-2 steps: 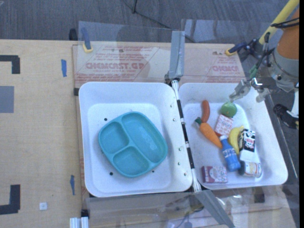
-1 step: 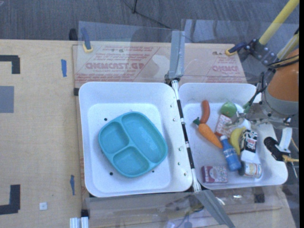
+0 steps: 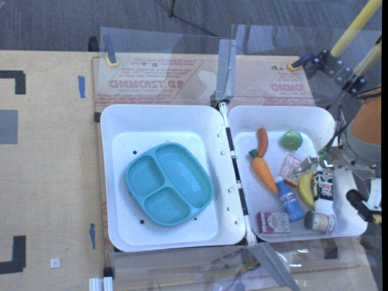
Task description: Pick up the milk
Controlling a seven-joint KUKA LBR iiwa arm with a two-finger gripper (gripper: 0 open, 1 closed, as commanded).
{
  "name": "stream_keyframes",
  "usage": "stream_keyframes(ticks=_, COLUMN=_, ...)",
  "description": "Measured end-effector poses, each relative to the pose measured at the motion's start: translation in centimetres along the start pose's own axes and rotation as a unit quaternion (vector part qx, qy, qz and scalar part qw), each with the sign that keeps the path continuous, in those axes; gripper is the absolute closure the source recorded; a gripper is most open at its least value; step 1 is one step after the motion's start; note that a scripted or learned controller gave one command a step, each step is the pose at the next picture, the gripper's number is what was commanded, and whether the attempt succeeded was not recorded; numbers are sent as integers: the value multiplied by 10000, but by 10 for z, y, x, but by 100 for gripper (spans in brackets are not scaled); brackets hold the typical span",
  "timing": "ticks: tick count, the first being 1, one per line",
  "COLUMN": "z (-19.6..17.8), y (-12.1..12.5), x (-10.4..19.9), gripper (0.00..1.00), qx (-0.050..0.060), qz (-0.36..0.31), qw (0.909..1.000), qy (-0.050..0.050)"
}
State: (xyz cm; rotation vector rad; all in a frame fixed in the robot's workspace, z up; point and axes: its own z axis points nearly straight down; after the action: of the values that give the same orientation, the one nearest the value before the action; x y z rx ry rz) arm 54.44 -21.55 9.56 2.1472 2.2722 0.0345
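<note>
My gripper (image 3: 321,162) hangs low over the right-hand white bin (image 3: 327,119), close to its right wall, where my grey arm with the orange band reaches in. From this slanted view above I cannot tell whether it is released or clenched, and nothing shows as held in it.

The milk (image 3: 326,188), a small black-and-white container, lies just beside my gripper, on the side toward the bin's near edge. Its long axis runs roughly from the far edge to the near edge, almost in line with me. I judge the coming move is short: shift toward the near edge, then close across its narrow width.

A yellow banana (image 3: 306,190) lies against the milk's left side. A small can (image 3: 319,222) sits just past its near end, and a blue bottle (image 3: 289,202) lies further left.
</note>
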Motion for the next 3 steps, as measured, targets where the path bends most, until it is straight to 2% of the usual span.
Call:
stream_keyframes(ticks=1, z=-9, y=0, x=0, gripper=100, qx=0, qz=14, qw=10000, qy=10)
stream_keyframes(ticks=2, z=-10, y=0, x=-1, gripper=0, qx=4, qz=12, qw=10000, qy=2)
stream_keyframes(ticks=3, z=-20, y=0, x=-3, gripper=100, qx=-16, qz=33, qw=10000, qy=-12)
